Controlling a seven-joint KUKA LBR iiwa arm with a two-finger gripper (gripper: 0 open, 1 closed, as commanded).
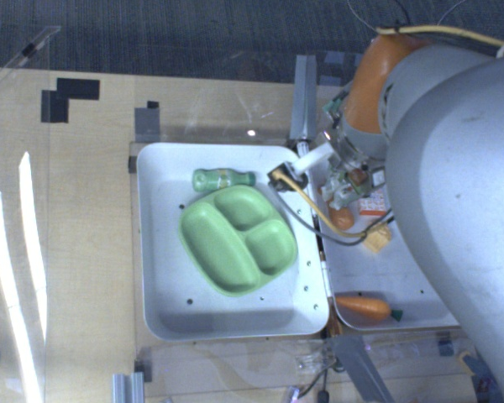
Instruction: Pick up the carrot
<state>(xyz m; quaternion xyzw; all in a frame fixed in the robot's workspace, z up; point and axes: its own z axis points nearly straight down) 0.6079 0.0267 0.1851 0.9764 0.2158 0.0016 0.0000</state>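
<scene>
My claw (pixel 346 193) hangs over the upper left part of the right bin (pixel 420 305), close to the wall between the two bins, and I cannot tell how it is set, because wrist parts and cables crowd around it. Just under it lies a small round orange-brown thing (pixel 342 218), and beside that a red and white packet (pixel 372 204) and a yellowish block (pixel 378 238); whether I touch any of them is unclear. A yellow cable (pixel 307 204) loops from my wrist across the dividing wall. The carrot (pixel 365 308) lies well apart from me, flat at the near edge of the right bin, in its left corner, with its green stub pointing right. I judge it light, stiff and smooth, likely plastic, so it may roll or slip under a poor pinch; I would take it across the thick middle, at right angles to its length. The bin wall sits close beside it, which could crowd me there. My own grey arm (pixel 462 183) covers much of the right bin, so what else lies there is hidden. In the left bin (pixel 160 250) sit a green divided tray (pixel 238 239) and a green bottle (pixel 223 178), both clear of my work.
</scene>
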